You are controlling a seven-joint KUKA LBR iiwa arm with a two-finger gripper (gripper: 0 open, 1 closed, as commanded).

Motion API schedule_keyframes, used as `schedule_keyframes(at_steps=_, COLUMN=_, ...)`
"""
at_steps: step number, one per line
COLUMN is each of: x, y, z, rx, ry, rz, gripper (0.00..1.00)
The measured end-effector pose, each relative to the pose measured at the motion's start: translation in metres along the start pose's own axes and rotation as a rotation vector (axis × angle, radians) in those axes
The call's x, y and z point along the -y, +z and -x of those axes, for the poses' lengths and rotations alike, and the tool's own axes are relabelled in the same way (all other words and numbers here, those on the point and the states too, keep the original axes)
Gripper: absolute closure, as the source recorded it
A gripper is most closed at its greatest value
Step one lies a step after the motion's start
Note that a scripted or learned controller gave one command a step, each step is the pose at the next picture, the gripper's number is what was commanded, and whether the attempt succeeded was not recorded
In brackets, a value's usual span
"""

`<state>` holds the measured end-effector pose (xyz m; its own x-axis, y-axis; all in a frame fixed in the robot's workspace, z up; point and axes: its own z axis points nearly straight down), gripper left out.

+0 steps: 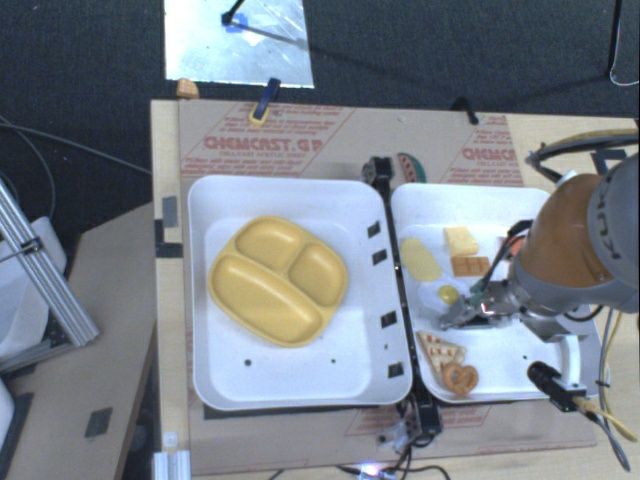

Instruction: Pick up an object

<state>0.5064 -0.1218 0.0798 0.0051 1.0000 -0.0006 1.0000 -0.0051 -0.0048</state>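
Note:
The right bin (500, 200) holds several toy foods. A pale yellow oval piece (420, 260) lies at its left, with a yellow square (461, 240) and an orange cracker (469, 265) beside it. A small yellow piece (448, 294) sits just above my gripper (458, 315), which reaches in low from the right and points left over the bin floor. Below the gripper lie a pizza slice (437, 347) and a pretzel (461, 378). I see nothing held in the gripper.
A yellow compartment plate (278, 278) lies in the left bin (215, 368). A ridge with black clips (385, 258) divides the two bins. My arm's grey and orange body (570, 248) covers the right bin's right side.

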Motion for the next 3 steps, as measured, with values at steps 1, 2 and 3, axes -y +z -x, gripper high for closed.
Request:
schedule_keyframes(at_steps=1, x=-0.038, y=-0.039, z=-0.014, rx=0.000, ry=-0.011, rz=0.011, gripper=0.00)
schedule_keyframes(at_steps=2, x=-0.019, y=-0.108, z=-0.089, rx=-0.003, ry=-0.015, rz=0.010, gripper=0.00)
schedule_keyframes(at_steps=3, x=0.009, y=-0.023, z=-0.020, rx=0.010, ry=-0.009, rz=0.033, gripper=0.00)
